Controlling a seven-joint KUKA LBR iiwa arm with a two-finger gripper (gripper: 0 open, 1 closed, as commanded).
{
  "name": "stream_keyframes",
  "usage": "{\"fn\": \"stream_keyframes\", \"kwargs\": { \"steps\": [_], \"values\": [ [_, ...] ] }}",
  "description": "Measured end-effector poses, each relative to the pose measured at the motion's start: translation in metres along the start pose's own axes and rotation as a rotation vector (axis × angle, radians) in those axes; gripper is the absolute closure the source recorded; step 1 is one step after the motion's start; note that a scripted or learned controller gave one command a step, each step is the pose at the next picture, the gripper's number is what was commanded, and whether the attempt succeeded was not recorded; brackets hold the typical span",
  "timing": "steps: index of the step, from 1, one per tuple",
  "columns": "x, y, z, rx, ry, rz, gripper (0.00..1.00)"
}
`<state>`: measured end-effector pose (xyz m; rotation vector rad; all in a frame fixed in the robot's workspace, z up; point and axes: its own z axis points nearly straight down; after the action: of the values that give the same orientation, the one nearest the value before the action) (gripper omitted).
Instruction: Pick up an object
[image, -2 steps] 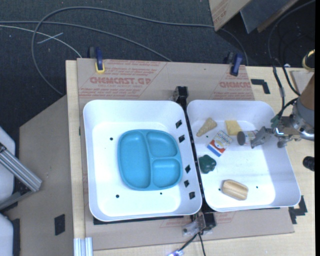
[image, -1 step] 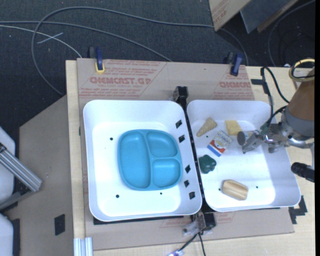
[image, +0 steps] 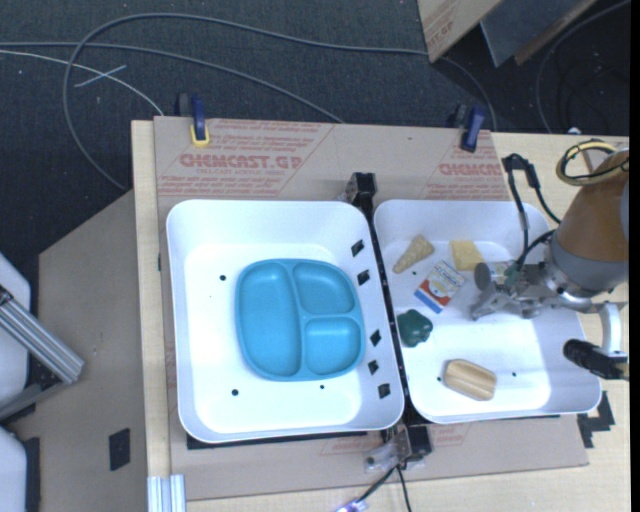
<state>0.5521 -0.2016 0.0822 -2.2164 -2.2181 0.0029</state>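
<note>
Objects in right bin; cardboard-topped bench, dark carpet.

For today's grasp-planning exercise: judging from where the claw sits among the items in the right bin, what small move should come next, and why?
Probably a short shift left and down onto the red, white and blue packet. The claw sits in the right bin just right of it with nothing visibly gripped; the yellow block and green piece lie farther off.
</note>
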Motion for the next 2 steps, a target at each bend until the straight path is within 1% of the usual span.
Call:
{"fn": "stream_keyframes", "kwargs": {
  "steps": [1,2],
  "values": [
    [0.000,0.002,-0.014,-0.006,-0.001,0.000,1.00],
    [-0.003,-0.001,-0.058,-0.010,-0.004,0.000,1.00]
  ]
}}
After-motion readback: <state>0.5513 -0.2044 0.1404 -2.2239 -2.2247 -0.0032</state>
